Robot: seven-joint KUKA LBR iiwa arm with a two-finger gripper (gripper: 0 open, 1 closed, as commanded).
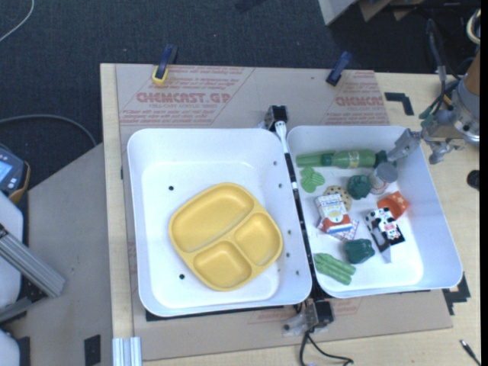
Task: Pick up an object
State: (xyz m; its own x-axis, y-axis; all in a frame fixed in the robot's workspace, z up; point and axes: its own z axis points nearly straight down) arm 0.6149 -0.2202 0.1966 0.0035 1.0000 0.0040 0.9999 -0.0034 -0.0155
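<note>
Right of frame: gripper (383, 170) lowered into the right bin (435, 235), tip among scattered toys beside a green bottle (336, 158); grip state impossible to tell. Left bin (145, 204) holding a yellow divided tray (225, 235).

Dark blue-grey carpet (69, 44) fills the upper left and top of the frame. A thin white cable (19, 14) curls at the upper left, a dark cable (53, 122) runs at mid left. The counter (114, 204), pale wood, bears a brown printed sheet (206, 97) held by a yellow clamp (162, 69) and a blue clamp (338, 69). Light is even.
</note>
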